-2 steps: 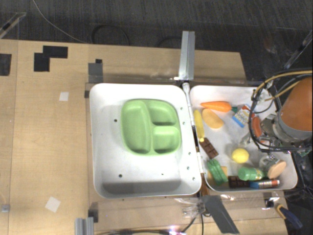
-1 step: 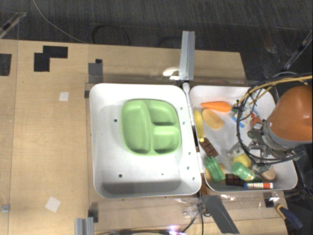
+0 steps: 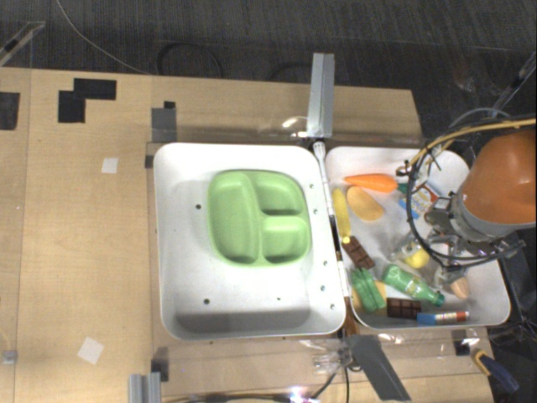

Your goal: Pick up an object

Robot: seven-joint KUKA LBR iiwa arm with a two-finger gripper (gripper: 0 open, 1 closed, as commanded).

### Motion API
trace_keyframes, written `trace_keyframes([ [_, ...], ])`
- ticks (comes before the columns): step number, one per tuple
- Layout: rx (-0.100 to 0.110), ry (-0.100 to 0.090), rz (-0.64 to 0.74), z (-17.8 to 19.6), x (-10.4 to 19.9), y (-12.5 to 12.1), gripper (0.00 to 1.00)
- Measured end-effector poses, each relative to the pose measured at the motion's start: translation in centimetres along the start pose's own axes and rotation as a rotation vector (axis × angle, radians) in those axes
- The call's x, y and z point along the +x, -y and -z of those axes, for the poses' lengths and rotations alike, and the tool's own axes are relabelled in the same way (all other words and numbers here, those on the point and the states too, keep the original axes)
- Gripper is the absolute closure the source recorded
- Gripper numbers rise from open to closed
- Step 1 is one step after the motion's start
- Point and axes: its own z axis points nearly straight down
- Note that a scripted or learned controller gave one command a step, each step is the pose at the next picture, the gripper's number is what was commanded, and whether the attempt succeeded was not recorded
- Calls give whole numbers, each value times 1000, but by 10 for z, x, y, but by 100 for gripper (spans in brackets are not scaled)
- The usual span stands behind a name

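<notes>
The orange band [image 3: 503, 179] of the arm rises nearest the camera, a big dome over the right side of the right bin [image 3: 503, 309], with black and yellow cables [image 3: 424, 191] looping off its left. Below it the gripper [image 3: 440, 250] reaches down among the toys, its tip lost in the cables and wrist housing, so I cannot tell how it is set or whether it has anything.

The likeliest target sits just under and beside that tip: a small yellow piece [image 3: 417, 259] and, nearer, a green bottle [image 3: 411, 284] lying on its side, angled toward the near right. No object is visibly lifted; everything appears to rest on the bin floor, so I judge the pick not yet done.

Outward from there, the clutter explains the difficulty (pieces touch or overlap). A red-and-blue marker [image 3: 440, 316] lies along the near wall, a brown chocolate bar [image 3: 403, 308] just left of it, and a green block [image 3: 366, 292] left again. Another brown bar [image 3: 357, 252] lies tilted beside the dividing wall, a yellow corn-like piece [image 3: 340, 208] runs along it, and a tan oval [image 3: 365, 204] and an orange carrot [image 3: 371, 181] sit farther back.

The left bin [image 3: 180, 225] holds a green divided tray [image 3: 256, 217], upturned and well apart from the action.
</notes>
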Motion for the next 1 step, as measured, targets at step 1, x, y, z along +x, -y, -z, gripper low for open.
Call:
trace_keyframes([
  [1,0,0,0,0,0,0,0],
])
